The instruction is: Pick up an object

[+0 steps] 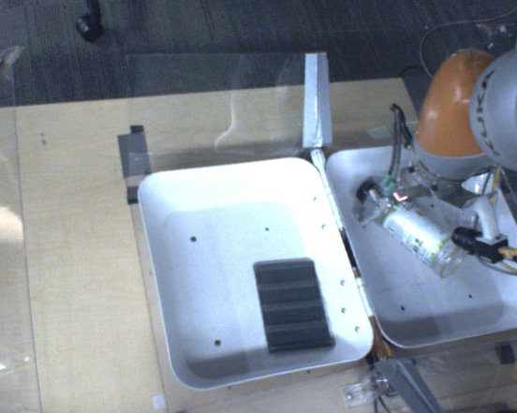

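Observation:
A black ribbed rectangular block (293, 304) lies flat in the left bin (180, 258), toward its front right. A clear plastic bottle with a pale label (417, 235) lies on its side in the right bin (396, 320), slanting from upper left to lower right. My gripper (378, 197) is low in the right bin, right at the bottle's upper-left end. The grey arm with its orange band (449, 114) comes in from the right and hangs over the back of that bin. Whether the gripper touches the bottle is not visible.
The two white bins stand side by side, meeting at a narrow divider (347, 246). A metal post (315, 104) rises behind their shared back corner. The tan bench (73, 301) stretches to the left of the bins.

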Robot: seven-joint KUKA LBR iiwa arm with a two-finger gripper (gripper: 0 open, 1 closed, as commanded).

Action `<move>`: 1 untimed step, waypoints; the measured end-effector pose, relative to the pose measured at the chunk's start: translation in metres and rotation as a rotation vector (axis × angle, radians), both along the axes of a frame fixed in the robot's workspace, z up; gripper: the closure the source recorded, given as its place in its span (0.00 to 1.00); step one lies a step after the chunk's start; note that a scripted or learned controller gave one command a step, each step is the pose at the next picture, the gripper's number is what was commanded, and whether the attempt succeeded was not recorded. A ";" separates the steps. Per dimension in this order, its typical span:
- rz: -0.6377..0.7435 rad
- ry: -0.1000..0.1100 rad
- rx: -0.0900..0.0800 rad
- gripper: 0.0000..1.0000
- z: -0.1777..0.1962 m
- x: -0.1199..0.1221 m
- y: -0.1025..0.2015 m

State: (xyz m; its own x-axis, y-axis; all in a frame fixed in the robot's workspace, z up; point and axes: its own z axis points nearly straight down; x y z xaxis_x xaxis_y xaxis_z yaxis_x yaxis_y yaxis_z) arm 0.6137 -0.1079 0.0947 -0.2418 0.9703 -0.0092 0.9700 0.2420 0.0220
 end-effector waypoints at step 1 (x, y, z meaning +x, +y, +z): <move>-0.053 0.021 0.003 0.00 -0.006 0.056 0.017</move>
State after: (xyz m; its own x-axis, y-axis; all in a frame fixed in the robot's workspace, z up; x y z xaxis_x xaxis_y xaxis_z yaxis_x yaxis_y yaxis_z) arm 0.6700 -0.0910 0.0887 -0.1907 0.9817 -0.0021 0.9817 0.1907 0.0020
